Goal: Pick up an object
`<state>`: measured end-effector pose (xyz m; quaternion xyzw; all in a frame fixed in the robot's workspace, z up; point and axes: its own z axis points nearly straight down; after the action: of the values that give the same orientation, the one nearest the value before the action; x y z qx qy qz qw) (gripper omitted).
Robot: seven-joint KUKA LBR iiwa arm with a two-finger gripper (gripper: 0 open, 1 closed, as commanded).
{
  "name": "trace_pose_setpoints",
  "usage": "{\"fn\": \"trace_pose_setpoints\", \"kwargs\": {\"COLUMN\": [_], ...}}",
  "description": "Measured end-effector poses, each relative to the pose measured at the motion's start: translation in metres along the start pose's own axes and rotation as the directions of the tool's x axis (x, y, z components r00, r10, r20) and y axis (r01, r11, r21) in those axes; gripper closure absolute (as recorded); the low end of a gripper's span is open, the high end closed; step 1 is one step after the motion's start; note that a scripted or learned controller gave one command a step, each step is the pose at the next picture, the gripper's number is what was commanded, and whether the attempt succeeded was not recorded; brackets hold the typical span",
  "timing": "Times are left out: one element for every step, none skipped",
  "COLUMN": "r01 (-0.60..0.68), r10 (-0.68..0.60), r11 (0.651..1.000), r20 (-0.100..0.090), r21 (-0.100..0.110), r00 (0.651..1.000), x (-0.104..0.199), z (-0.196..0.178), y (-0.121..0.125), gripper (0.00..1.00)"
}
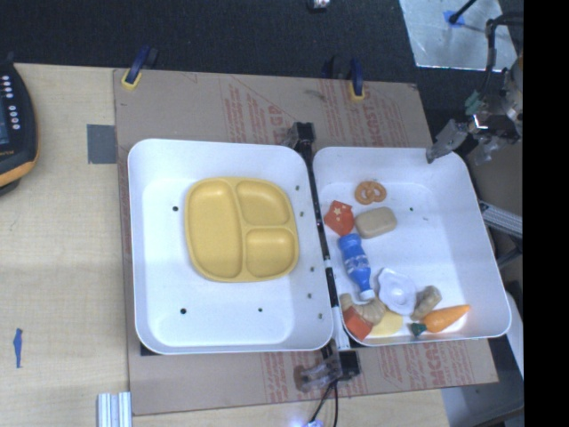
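The right bin [462,194] holds several small items. A pretzel [370,191] lies near its back, with a tan bread piece [376,222] and a red wedge [339,217] just in front. A blue bottle [355,265] lies along the middle. At the front sit a white cup-like piece [396,289], a carrot [444,318], a brown lump [426,298] and a red and yellow piece [366,321]. My gripper [449,138] hangs above the bin's back right corner, apart from all the items, with nothing seen in it.
The left bin [160,238] carries a yellow divided plate [240,228]. A black divider strip [316,229] runs between the bins. Clamps [356,83] hold the cardboard at the back. A handheld controller [11,123] lies at the far left.
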<state>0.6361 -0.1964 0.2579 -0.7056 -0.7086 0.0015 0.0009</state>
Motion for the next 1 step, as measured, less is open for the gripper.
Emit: {"fn": "trace_pose_setpoints", "kwargs": {"r01": [-0.002], "r10": [0.003], "r11": [1.000], "r20": [-0.005], "r21": [0.013], "r00": [1.000], "x": [0.0100], "z": [0.0588], "y": [-0.0988], "gripper": [0.00]}}
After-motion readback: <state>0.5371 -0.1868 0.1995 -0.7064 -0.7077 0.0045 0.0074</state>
